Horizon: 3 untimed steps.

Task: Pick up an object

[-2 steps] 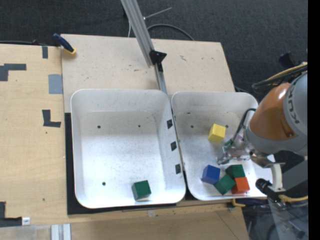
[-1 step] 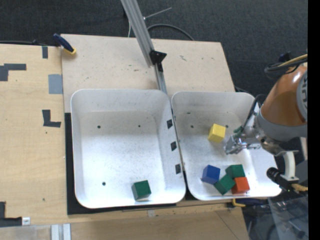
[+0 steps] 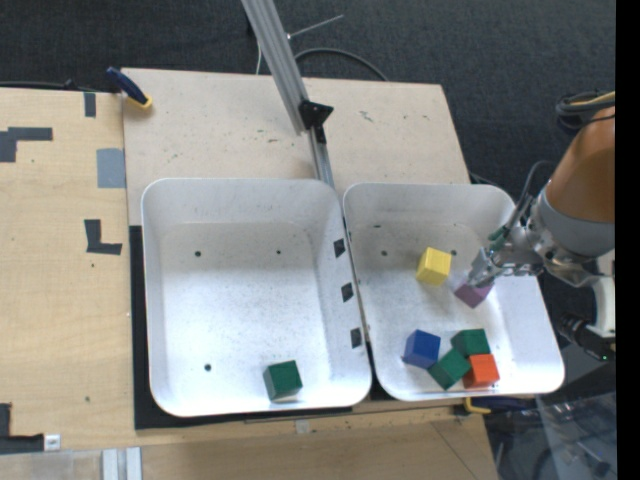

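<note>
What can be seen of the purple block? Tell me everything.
The purple block is a small matte cube, tilted, in the right bin near its right wall. It sits just below the gripper, whose tip meets its top edge. It lies right of the yellow block, apart from it.

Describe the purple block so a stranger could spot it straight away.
Start at the right bin of the two white bins. Look along its right side, where the gripper reaches in; the purple block sits right at the gripper's tip, just right of and slightly below the yellow block. It is the only purple piece, and it lies apart from the blue, green and orange blocks clustered at the bin's near edge.
</note>
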Available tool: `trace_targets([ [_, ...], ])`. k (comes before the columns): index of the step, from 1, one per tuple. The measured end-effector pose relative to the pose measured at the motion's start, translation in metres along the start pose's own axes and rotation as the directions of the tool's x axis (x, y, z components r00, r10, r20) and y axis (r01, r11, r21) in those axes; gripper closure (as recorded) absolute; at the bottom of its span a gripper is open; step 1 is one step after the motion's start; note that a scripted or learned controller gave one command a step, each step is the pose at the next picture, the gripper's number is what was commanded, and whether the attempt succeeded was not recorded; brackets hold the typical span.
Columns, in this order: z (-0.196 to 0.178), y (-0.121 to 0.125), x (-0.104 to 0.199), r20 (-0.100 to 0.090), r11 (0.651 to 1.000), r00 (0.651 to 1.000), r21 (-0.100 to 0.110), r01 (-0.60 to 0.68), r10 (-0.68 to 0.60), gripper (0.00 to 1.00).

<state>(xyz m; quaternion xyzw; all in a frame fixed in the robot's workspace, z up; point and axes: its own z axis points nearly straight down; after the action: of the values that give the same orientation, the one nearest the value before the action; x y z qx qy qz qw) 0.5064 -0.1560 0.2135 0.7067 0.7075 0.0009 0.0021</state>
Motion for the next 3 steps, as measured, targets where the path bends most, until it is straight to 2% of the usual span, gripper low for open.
trace_targets([
  [1,-0.063,0.002,-0.002,0.000,1.000,1.000,-0.001,0.000,0.000,1.00],
  [2,-0.050,0.030,0.048,-0.002,1.000,1.000,0.005,0.005,-0.005,1.00],
  [3,-0.053,0.047,0.100,-0.003,1.000,1.000,0.005,0.006,-0.005,1.00],
])
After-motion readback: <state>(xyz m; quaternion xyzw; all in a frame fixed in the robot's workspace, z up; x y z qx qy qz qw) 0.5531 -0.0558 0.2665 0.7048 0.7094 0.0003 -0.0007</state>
